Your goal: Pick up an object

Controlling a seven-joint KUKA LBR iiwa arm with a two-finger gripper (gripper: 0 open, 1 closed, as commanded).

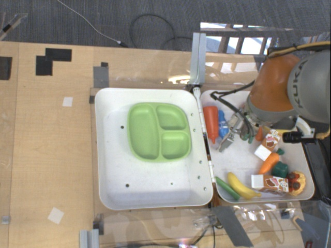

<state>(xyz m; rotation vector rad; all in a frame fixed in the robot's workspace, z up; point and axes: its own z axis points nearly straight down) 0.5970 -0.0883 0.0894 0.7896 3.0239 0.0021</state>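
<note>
Your worktop (46, 154): pale wood-look board, matt, smooth. Two shallow white plastic bins (111, 190): smooth, faint sheen. Green divided plastic plate (158, 130): smooth, satin finish. Toy food looks like moulded plastic: yellow banana (242, 186) glossy, orange-red carrot-shaped piece (211, 123) smooth. Your grey arm casing (315, 87): smooth, semi-matt; orange band (274, 84) glossy, catching light. Hand (232, 133): bare metal, dull shine. Dark carpet floor (155, 9): rough, ribbed weave.
</note>
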